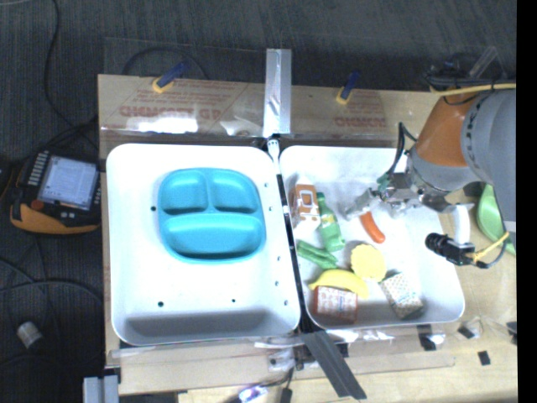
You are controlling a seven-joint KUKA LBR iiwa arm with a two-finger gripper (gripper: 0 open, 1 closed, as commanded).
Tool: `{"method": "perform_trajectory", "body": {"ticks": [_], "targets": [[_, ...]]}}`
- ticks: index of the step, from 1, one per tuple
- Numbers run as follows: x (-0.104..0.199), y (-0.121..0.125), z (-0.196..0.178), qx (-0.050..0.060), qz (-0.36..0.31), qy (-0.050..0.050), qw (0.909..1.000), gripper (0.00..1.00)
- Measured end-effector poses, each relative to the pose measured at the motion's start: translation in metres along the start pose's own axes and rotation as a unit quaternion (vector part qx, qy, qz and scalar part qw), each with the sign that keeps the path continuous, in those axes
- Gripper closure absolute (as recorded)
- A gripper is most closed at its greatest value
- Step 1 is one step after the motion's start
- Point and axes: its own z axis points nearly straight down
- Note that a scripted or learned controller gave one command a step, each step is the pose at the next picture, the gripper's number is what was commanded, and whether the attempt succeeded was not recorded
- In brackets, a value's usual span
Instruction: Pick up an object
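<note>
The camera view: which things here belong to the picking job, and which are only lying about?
For the job:
- gripper, above the right bin
- orange carrot
- yellow disc
- banana
- green bottle
- patterned block

Lying about:
- blue divided tray in the left bin
- handheld screen unit on the floor
- clamps on the back board

Two white bins (126,250), one blue tray (210,212), one banana (340,280), one carrot (372,227).

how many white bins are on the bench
2. The left bin holds a blue divided tray. The right bin beside it holds a pile of small items, with the gripper reaching in over its upper part.
</note>
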Motion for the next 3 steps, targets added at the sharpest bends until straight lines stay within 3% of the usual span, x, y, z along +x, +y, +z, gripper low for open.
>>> {"method": "perform_trajectory", "body": {"ticks": [1,2,3], "targets": [[-0.033,0.013,-0.071,0.001,0.072,-0.001,0.9974,0.0],[-0.004,0.006,0.0,0.0,0.062,0.0,0.998,0.0],[0.015,0.024,-0.064,0.001,0.031,0.0,0.9995,0.0]]}}
